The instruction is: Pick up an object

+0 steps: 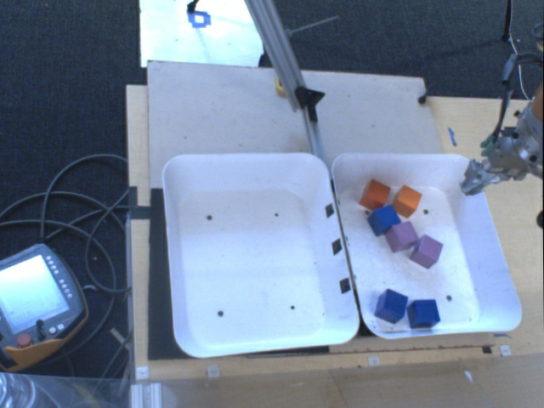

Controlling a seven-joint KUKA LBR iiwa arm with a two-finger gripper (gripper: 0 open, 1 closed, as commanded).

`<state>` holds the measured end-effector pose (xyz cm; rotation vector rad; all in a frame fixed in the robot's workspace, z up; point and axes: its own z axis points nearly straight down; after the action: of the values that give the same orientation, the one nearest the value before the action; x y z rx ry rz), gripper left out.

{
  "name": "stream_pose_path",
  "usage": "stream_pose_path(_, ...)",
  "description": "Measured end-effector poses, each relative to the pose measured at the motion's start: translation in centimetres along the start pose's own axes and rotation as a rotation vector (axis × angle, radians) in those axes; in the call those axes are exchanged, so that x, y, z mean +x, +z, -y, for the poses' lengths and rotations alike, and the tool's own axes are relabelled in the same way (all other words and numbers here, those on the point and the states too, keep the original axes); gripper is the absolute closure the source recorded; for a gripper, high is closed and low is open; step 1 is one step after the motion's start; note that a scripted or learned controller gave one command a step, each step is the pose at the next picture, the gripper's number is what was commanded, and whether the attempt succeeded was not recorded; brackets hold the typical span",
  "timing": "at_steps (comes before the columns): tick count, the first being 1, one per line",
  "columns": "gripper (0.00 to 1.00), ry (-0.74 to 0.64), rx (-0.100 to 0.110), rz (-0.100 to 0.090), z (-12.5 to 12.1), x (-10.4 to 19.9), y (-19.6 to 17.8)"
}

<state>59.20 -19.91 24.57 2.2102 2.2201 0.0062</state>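
Observation:
The right bin (pixel 489 253) holds several small cubes. Two orange cubes (pixel 375 195) (pixel 407 201) lie near its back. A blue cube (pixel 383 220) touches a purple cube (pixel 402 235), with another purple cube (pixel 426 251) just to the right. Two more blue cubes (pixel 391 305) (pixel 423 314) sit side by side near the front wall. My gripper (pixel 474 182) hangs over the bin's right rim, well to the right of the cubes, with nothing seen in it.
The left bin (pixel 183 253) stands beside the right one. A grey pole (pixel 276 36) slants across the back board. A teach pendant (pixel 34 304) and cables lie on the floor at the left.

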Motion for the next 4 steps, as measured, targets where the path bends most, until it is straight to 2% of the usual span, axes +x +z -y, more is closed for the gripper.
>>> stream_pose_path(1, 1.0, -0.001, 0.002, -0.001, -0.2, -0.1, -3.9)
stream_pose_path(3, 1.0, -0.007, 0.008, -0.005, -1.0, 12.1, -2.2)
stream_pose_path(4, 1.0, -0.007, 0.009, -0.006, -0.4, 18.5, -1.6)
